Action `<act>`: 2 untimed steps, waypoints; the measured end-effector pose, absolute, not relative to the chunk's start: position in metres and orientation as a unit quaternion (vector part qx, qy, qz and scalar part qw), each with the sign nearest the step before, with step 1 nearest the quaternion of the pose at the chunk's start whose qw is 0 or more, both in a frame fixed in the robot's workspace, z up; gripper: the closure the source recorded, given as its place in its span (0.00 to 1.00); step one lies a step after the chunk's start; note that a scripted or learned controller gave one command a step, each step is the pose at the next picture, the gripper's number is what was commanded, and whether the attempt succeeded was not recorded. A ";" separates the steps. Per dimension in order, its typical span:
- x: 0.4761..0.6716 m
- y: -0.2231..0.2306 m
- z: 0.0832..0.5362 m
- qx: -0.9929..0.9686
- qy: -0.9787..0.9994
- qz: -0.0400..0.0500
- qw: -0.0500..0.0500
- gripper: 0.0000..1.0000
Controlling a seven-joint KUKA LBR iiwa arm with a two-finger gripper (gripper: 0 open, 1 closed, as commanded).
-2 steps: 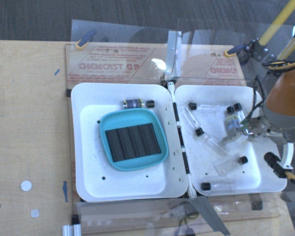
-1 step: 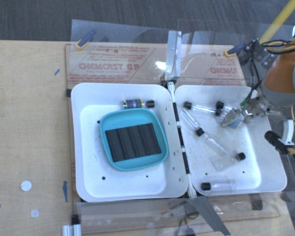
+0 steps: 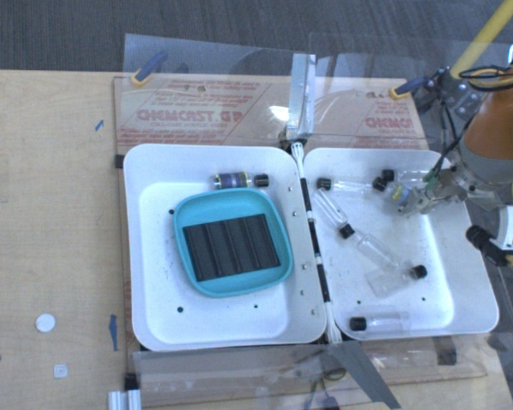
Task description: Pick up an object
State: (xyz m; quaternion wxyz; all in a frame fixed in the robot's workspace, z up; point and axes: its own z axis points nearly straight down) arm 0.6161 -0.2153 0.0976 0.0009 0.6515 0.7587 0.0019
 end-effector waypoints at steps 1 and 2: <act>0.617 -0.212 0.098 0.651 0.759 0.004 -0.002 0.00; 0.664 -0.178 0.087 0.622 0.783 -0.001 0.001 0.00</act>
